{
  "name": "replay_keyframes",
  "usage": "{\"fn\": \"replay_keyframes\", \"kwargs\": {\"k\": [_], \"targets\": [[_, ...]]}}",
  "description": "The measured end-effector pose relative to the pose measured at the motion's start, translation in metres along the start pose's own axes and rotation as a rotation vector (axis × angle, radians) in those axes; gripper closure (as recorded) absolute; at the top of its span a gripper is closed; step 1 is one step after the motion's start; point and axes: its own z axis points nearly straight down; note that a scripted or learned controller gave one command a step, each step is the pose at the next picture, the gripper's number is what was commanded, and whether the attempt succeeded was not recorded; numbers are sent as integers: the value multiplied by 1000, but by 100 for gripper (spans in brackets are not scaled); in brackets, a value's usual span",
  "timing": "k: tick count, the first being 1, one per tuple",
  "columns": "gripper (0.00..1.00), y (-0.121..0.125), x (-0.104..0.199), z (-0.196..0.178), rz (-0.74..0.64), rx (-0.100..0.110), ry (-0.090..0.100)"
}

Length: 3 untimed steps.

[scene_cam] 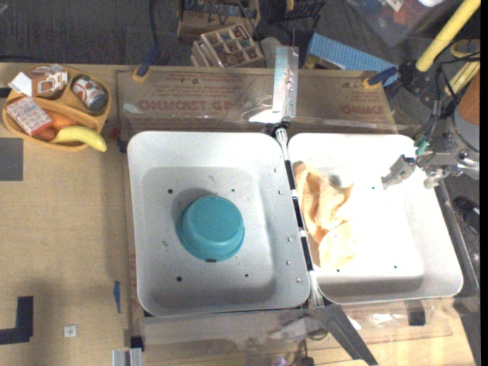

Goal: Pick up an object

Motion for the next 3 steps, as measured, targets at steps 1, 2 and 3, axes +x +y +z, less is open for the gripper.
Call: {"fn": "replay_keyframes", "kwargs": {"k": [1, 2, 3], "targets": [[0, 14, 78, 62, 46, 1, 0], [0, 38, 86, 121, -86, -6, -1], [100, 40, 86, 109, -85, -11, -1]]}}
